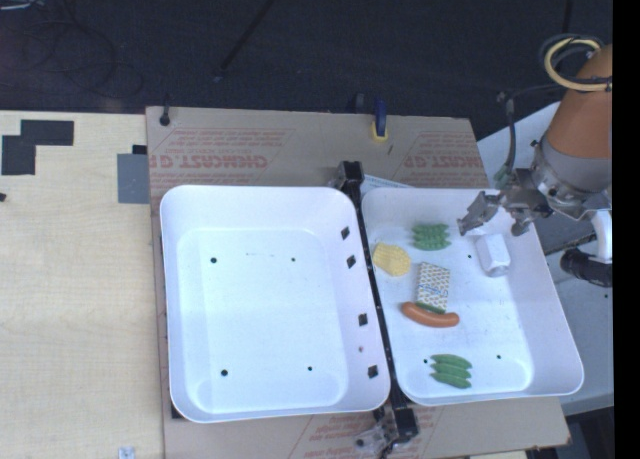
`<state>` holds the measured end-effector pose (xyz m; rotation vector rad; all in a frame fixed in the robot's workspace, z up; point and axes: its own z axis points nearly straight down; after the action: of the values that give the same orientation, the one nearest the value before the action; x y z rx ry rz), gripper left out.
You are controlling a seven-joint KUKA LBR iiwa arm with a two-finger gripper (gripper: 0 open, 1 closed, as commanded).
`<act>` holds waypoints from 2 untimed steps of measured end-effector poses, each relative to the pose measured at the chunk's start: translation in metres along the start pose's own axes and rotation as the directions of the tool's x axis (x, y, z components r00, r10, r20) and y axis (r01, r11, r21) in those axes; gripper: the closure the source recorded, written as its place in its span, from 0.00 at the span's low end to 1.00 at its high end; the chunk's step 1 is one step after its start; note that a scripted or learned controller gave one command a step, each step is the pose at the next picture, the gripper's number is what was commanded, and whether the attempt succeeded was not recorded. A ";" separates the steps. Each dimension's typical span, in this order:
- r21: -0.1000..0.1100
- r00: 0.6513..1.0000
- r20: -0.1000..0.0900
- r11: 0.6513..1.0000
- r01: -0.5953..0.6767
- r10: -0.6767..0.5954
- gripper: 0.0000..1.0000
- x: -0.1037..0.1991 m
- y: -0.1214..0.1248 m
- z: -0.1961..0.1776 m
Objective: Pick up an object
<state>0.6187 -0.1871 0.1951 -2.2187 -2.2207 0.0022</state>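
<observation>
My gripper hangs over the far right part of the right bin, open, with nothing between its fingers. A small white cylinder lies on the bin floor just in front of it, apart from the fingers. Left of the gripper sits a green pea pod. Further left is a yellow piece. A patterned box lies at the bin's middle, with an orange-red sausage right below it. Two green pods rest near the front wall.
The left bin stands beside the right one, with a black clip strip along the shared wall. Both sit on a cardboard sheet. The grey and orange arm comes in from the right.
</observation>
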 end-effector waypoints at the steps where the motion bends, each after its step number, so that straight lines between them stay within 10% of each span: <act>1: -0.014 1.000 0.006 1.000 0.004 -0.004 0.00 -0.026 0.027 -0.133; 2: -0.018 1.000 0.007 1.000 0.003 -0.003 0.00 -0.026 0.025 -0.303</act>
<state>0.6442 -0.2131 0.4976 -2.2280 -2.2361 -0.0096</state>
